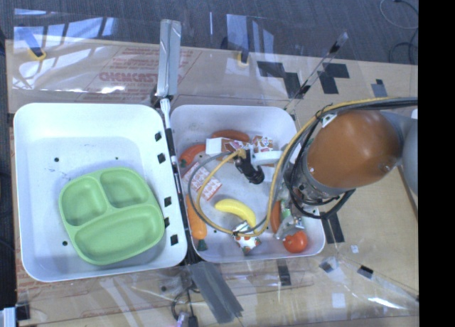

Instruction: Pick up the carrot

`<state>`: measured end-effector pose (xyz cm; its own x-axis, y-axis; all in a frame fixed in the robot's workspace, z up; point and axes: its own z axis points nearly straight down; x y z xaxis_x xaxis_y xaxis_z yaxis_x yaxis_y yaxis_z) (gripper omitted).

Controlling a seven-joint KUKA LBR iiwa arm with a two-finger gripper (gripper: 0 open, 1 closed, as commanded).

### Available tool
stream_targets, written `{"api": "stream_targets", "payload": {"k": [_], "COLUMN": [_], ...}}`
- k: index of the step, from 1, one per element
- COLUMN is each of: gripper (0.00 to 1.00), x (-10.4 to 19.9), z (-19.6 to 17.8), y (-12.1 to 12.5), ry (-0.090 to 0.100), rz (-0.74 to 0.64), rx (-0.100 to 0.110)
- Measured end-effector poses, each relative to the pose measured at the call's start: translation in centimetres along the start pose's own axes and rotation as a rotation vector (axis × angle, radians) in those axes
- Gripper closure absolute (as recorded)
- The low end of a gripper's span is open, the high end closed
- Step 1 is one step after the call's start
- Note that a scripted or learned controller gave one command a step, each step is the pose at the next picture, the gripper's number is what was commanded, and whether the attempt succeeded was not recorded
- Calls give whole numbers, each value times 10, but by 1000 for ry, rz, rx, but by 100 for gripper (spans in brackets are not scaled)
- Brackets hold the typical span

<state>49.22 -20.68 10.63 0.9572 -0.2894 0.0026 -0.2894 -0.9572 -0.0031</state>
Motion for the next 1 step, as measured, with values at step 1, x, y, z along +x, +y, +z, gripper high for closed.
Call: {"api": "stream_targets", "payload": {"k": [1], "gripper": [0], "x": [39], "z": [17], "y": [-26], "ry": [-7], "rz": [14], "rx": [0]}}
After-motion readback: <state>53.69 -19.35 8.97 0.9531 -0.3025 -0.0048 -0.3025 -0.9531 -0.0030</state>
